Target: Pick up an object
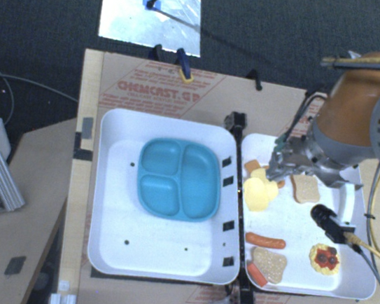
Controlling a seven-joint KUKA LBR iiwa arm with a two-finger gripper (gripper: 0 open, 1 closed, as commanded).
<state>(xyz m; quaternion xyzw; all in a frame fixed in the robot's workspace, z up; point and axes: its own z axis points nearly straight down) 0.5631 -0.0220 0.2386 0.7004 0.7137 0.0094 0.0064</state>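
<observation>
My gripper (278,165), carried on the grey arm with its orange band, hangs low over the far left part of the right-hand shallow white bin (300,228). From this slanted overhead view I cannot tell whether it is apart or together, and I see nothing clamped in it. Just in front of it lies the nearest candidate for the pick, a pale yellow, soft-looking rounded lump of toy food (258,193), close to the bin's left wall. A small orange-tan piece (251,167) sits just beside that lump on its far side. To the gripper's right a tan slice of toy toast (305,188) lies flat. Nearer the camera and well apart from the gripper are a reddish-brown toy sausage (265,241), a speckled brown breaded oval (269,264) and a small yellow disc with red toppings (324,259). The left-hand white bin (107,231) holds a light blue three-compartment plastic plate (177,180). I judge the step in hand to be the approach, with no pick made yet. To do it well I should centre over the yellow lump, turn my closing line to run along the nearby wall, descend straight, grip its broadest part without catching the orange-tan piece, then lift vertically.
</observation>
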